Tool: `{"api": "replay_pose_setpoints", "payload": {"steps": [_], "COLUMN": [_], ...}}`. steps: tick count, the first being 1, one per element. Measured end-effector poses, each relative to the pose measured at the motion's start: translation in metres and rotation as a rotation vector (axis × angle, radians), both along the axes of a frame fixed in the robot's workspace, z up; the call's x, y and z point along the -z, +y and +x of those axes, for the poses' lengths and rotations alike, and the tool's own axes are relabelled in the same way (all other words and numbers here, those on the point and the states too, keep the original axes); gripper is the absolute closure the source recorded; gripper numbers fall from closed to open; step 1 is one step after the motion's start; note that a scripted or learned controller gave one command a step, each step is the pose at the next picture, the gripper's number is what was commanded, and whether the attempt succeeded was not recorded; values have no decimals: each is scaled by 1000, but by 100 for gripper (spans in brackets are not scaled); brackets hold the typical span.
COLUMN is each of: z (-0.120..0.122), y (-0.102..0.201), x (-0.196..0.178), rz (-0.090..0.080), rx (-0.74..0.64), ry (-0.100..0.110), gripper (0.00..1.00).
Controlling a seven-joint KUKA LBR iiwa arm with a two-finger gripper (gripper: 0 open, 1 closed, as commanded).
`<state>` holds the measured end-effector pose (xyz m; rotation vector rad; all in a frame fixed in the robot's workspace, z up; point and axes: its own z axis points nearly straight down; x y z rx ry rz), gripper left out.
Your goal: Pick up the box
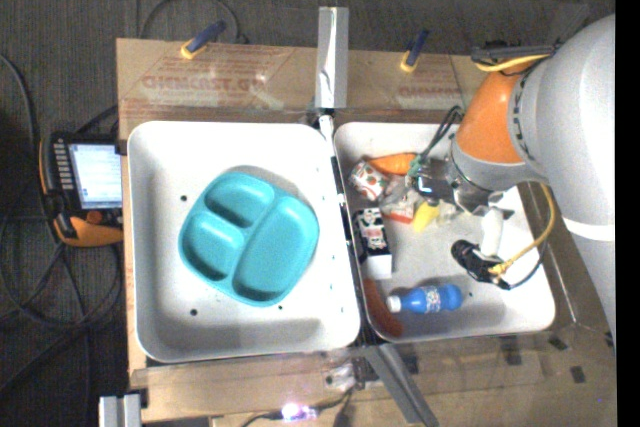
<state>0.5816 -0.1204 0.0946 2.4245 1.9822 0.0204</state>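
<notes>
Reaches in from the right with the arm bent low over the right bin, bringing the gripper down among the clutter near that bin's far end, just beside a carrot and a yellow piece. Cannot tell whether the gripper is apart or together, since the wrist and shadow hide its tip; nothing visibly clamped in it. Finds what looks like the box, small and black-and-white, lying flat against the right bin's left wall, near the gripper but apart from it, toward the lower left. Judging by that gap, not yet lined up on the box; probably calls for a short shift toward the wall before closing. Leaves little room on the wall side, so risks a glancing grasp or a push instead of a lift. Elsewhere in the same bin, a blue bottle on its side near the front edge, well out of the way. In the left bin, a teal divided plate, playing no part here.
</notes>
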Motion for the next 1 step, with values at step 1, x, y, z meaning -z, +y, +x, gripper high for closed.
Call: {"api": "replay_pose_setpoints", "payload": {"steps": [1], "z": [71], "y": [19], "x": [3], "rz": [-7], "rx": [38], "ry": [24], "gripper": [0]}}
